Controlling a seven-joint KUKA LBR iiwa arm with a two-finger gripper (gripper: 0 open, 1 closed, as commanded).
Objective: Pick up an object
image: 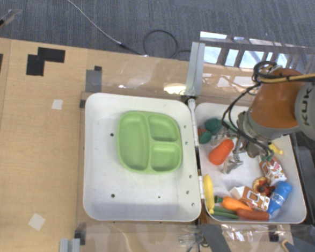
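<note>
My hand point(235, 165) hangs low in the right bin point(296, 213), its metal tips near the bin floor. From this slant I cannot tell how the tips are set, and I see nothing caught in them.

Just to its left, perhaps touching it, lies the orange carrot-shaped toy point(221, 151), tilted on the bin floor; that looks to me the nearest thing to take. I judge it light, stiff moulded plastic, smooth and rounded, so it could roll or squirt out of a pinch. I would grip it across its thick middle, not the tapering end.

Beyond it are a dark green piece point(213, 124) towards the bin's top left corner, a yellow banana point(208, 190) along the left wall, and a crowded heap at the lower right: a small printed carton point(273, 169), a blue bottle point(279, 197), a red sausage-like piece point(252, 214).

The arm point(274, 104) comes in from the right, its orange band above the wrist, the wrist pointing steeply down with cables looping over it.

The left bin point(96, 199) holds a green divided plate point(150, 141), well apart from my hand.
</note>
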